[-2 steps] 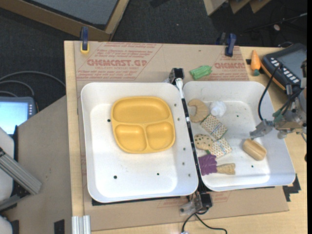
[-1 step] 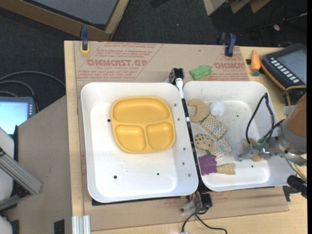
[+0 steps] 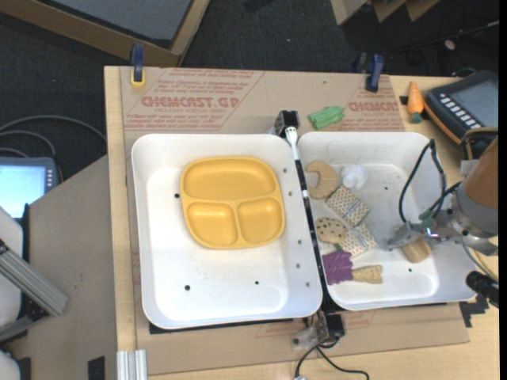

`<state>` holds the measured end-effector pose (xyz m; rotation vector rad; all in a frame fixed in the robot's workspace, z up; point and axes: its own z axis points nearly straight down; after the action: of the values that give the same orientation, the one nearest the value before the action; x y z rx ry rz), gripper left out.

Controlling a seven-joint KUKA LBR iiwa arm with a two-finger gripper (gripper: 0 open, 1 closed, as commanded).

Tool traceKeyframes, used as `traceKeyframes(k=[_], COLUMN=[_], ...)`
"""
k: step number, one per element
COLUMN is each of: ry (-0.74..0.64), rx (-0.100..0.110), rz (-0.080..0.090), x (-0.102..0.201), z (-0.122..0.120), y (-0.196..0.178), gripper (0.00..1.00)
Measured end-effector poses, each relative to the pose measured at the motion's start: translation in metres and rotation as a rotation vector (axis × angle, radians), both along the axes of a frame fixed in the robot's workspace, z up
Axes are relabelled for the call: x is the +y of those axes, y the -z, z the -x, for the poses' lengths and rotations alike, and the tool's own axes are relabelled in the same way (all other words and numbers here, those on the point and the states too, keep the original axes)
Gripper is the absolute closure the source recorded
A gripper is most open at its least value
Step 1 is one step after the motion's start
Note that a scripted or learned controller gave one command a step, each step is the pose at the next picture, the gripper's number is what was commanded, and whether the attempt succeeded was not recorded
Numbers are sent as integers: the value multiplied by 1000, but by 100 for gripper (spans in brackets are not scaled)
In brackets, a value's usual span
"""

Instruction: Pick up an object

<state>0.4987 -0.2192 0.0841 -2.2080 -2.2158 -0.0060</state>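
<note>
Gripper (image 3: 409, 241), finger state indeterminable, low in right bin (image 3: 380, 295) beside tan cork-like piece (image 3: 416, 251), apparently positioned for grasping it

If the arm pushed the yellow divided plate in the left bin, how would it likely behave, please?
The yellow divided plate lies flat and wide, so it would probably slide rather than tip. It looks like rigid moulded plastic, likely light. Its low rim may be awkward to pinch.

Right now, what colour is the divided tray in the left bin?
Yellow-orange all over; the tray shows plainly in the camera view.
</note>
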Motion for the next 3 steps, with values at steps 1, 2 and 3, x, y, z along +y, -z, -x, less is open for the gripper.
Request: traceKeyframes(k=[1, 2, 3], ry=[3, -5, -3], rx=[-9, -11, -5], rz=[13, 11, 7], x=[-4, 60, 129], z=[0, -56, -36], y=[-11, 0, -33], gripper=[100, 100, 100])
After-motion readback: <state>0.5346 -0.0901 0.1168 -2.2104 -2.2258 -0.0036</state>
